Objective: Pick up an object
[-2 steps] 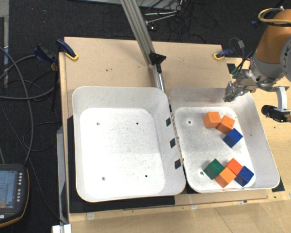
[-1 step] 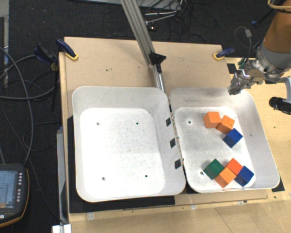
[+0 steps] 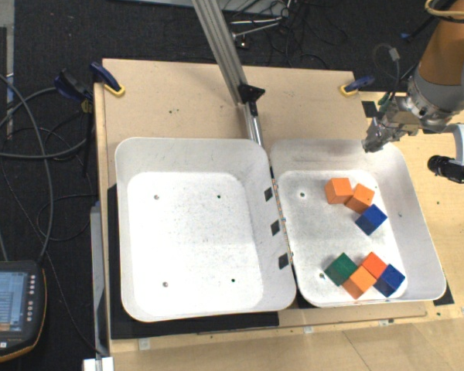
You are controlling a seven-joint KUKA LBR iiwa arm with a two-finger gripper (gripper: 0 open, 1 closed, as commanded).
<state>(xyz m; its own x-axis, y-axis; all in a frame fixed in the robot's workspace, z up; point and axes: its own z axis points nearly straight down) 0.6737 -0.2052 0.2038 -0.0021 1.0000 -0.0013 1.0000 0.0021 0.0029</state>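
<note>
One fixed camera above my bench, looking down at a slant.

I am seen from a single high viewpoint that tilts toward the bench [image 3: 216, 103], far enough back to take in both white bins whole: the left bin [image 3: 131, 230] and the right bin [image 3: 417, 222] sit side by side across the middle. The bench's far edge runs along the upper part of the view, its near edge along the bottom. My arm [image 3: 448, 52] enters from the right, over the right bin's far corner. The floor beyond the bench's left edge is also in view, with cables [image 3: 31, 141] and a handheld pendant [image 3: 11, 308].
</note>
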